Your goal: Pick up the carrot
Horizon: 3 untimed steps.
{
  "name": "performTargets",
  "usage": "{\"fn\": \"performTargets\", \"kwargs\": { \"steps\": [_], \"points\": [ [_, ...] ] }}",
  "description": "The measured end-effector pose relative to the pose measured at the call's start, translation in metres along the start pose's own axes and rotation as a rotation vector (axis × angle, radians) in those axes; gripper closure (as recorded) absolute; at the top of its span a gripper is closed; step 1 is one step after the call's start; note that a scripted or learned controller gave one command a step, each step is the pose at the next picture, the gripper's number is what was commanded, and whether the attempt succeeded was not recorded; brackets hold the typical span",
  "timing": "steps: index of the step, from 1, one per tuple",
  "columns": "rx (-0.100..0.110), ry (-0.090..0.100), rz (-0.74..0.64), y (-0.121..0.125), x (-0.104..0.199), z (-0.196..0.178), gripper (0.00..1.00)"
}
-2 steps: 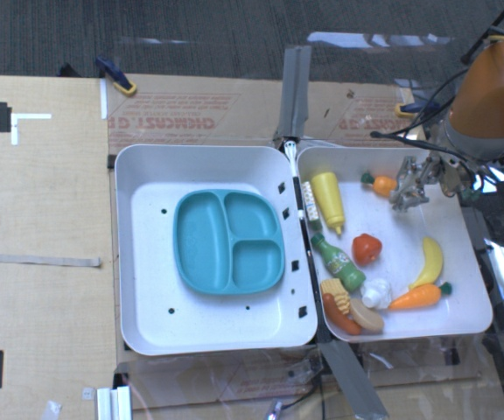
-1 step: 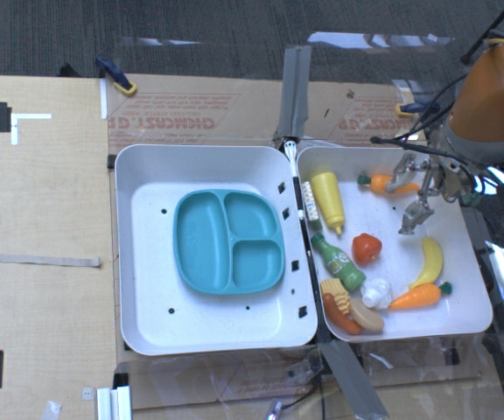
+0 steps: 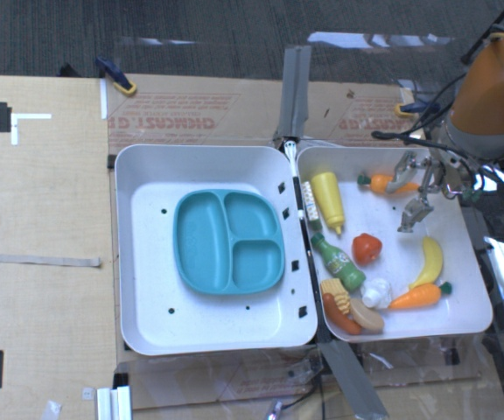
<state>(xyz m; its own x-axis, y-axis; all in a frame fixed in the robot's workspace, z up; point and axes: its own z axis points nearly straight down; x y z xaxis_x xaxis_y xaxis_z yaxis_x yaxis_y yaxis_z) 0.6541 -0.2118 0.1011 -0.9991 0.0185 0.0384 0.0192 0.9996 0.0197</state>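
Hanging low in the right bin (image 3: 462, 318) with the gripper (image 3: 414, 195), likely to get close for a grab. Wide or narrow: cannot tell. Lying flat, well apart from the gripper, past the banana (image 3: 428, 261): the carrot (image 3: 418, 297). Just beside the gripper: a small orange toy (image 3: 381, 183).

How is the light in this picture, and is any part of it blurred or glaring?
In the camera view the light is even and soft; the right bin looks bright white, with no harsh glare. The carrot and teal plate are fairly sharp. The gripper is slightly blurred, with a faint shadow below it; the clear sheet along the top edge reflects light.
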Motion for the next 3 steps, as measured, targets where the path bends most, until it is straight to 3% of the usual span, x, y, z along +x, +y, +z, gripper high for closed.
{"fn": "performTargets", "kwargs": {
  "steps": [1,2,3],
  "points": [
    [0.018,-0.027,-0.051,-0.009,0.000,-0.016,0.00],
    [0.024,-0.040,-0.181,-0.012,0.074,0.011,0.00],
    [0.018,-0.037,0.001,-0.009,0.013,0.009,0.00]
  ]
}}
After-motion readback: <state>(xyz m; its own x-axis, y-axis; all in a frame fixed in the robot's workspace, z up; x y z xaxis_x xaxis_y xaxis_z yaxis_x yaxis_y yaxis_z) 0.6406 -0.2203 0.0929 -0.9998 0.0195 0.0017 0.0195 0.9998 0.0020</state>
